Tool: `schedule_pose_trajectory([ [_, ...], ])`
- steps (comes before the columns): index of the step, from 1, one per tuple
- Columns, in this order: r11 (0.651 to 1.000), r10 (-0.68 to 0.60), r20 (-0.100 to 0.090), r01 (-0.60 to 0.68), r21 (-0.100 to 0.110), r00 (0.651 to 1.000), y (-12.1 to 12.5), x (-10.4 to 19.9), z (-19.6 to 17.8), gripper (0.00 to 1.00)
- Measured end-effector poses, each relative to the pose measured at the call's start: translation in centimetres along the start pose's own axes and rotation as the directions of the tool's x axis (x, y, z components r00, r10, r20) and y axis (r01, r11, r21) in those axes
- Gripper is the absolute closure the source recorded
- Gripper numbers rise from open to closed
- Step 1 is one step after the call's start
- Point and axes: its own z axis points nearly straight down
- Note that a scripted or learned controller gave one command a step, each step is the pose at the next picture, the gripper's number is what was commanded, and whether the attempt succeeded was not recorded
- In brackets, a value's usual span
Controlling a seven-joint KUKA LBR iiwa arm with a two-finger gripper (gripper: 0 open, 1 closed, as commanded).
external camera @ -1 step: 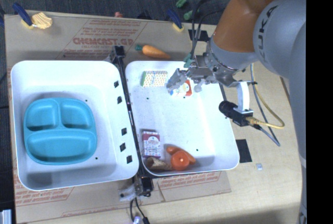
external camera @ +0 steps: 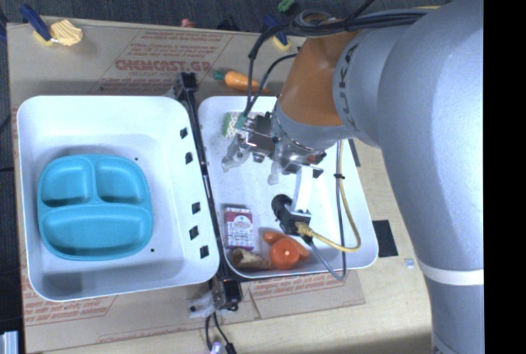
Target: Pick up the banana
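We cannot spot a banana for sure, so we cannot say which way it lies from our gripper. The gripper hangs over the right bin near its far edge (holding nothing we can see), fingers a little apart.

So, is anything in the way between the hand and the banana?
I cannot tell where the banana lies. The hand hangs over the right bin, and the arm hides much of that bin's floor.

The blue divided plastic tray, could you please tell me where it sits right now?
The blue divided plastic tray lies in the left white bin, across the divider from the gripper over the right white bin.
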Motion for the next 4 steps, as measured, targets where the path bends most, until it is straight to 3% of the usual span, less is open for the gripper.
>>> schedule_pose_trajectory([
  [1, 0.999, 0.041, 0.000, -0.041, -0.004, 0.999, 1.5, -14.6, -2.1, 0.00],
  [2, 0.998, 0.063, -0.002, -0.063, 0.001, 0.998, -3.9, -10.2, 7.1, 0.00],
  [3, 0.999, -0.031, -0.002, 0.031, -0.005, 1.000, 1.2, -2.8, -1.6, 0.00],
  [4, 0.910, 0.415, -0.001, -0.415, 0.002, 0.910, -4.5, -0.7, 0.1, 0.00],
])
